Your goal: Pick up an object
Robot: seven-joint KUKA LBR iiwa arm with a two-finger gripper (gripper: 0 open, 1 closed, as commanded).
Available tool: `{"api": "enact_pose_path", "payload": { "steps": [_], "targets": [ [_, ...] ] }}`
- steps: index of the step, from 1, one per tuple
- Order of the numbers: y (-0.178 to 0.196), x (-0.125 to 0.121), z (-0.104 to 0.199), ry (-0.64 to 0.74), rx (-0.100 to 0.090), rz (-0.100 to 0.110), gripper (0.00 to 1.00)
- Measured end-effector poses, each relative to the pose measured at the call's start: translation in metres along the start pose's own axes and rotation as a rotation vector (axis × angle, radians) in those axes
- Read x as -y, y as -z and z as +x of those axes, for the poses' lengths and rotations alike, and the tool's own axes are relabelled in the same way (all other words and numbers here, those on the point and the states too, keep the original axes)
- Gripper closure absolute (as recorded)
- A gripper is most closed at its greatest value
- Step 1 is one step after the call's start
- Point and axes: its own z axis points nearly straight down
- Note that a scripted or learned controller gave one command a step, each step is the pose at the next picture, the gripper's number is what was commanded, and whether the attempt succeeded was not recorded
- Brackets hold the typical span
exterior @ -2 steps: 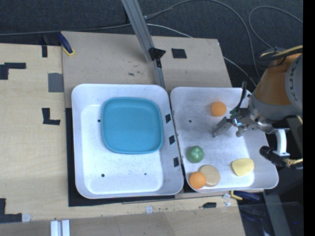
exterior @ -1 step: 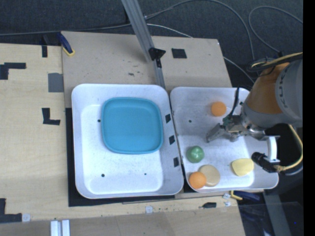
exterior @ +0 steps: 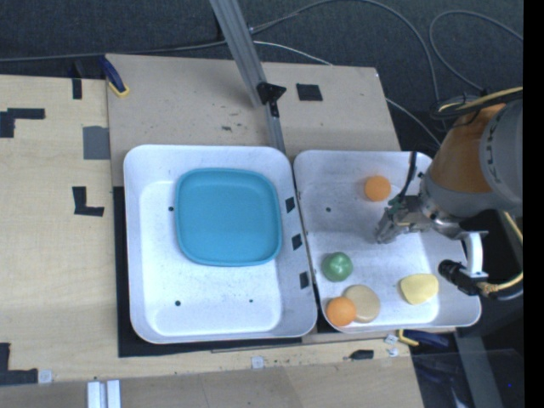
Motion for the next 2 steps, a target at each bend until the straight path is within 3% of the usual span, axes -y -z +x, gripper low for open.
{"api": "enact_pose_path", "payload": {
  "steps": [2],
  "targets": [
    [0.084,-0.002,0.003,0.001,-0.002,0.001,1.00]
  ]
}}
